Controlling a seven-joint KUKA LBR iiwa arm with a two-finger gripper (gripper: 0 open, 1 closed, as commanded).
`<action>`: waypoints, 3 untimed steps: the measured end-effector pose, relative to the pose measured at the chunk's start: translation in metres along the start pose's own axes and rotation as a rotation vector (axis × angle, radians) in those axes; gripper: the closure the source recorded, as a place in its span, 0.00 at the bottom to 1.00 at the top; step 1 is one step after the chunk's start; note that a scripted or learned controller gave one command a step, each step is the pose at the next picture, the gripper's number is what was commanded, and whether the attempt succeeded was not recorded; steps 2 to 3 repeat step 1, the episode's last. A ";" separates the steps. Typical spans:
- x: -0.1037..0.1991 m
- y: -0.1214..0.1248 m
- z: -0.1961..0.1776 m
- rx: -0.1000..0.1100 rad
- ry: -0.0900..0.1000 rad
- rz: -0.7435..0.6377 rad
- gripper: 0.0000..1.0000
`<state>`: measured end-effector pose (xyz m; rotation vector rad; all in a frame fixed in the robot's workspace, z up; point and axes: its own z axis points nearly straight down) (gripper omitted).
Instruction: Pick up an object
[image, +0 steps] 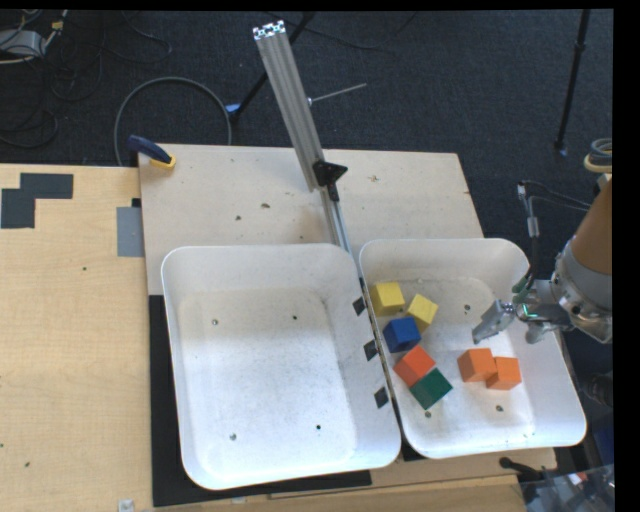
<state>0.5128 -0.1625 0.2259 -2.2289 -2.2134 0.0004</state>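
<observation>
Seven wooden blocks lie in the right bin (500, 250), and none of them is in my grasp. Two orange blocks (490, 368) sit touching each other toward that bin's right side, just below my hand (518, 318). Nearer the bin's left wall, a yellow block (388, 296) and a second yellow block (423, 309) rest side by side toward the far end. Just below them comes a blue block (402, 332), then an orange-red block (414, 364) touching it, and a green block (432, 387) touching that one toward the near edge.

My hand hangs over the right part of the right bin, reaching in from its right wall, above and just beside the two orange blocks. Its fingers are spread apart, with nothing between them. My arm (590, 270) extends off past the bin's right rim.

To the left, the left bin (200, 270) sits against the right bin, their rims meeting along the middle, with black clips (370, 350) along that seam. Both bins rest on the pale worktop (250, 190), near its front edge. A slanted aluminium rail (292, 100) rises from the worktop's far side, just behind where the bins meet. A blue-and-yellow clamp (150, 151) sits at the worktop's far left corner.
</observation>
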 end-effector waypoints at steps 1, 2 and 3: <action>0.029 -0.003 -0.085 -0.007 -0.001 -0.010 0.00; 0.029 -0.003 -0.085 -0.007 -0.001 -0.010 0.00; 0.029 -0.003 -0.085 -0.007 -0.001 -0.010 0.00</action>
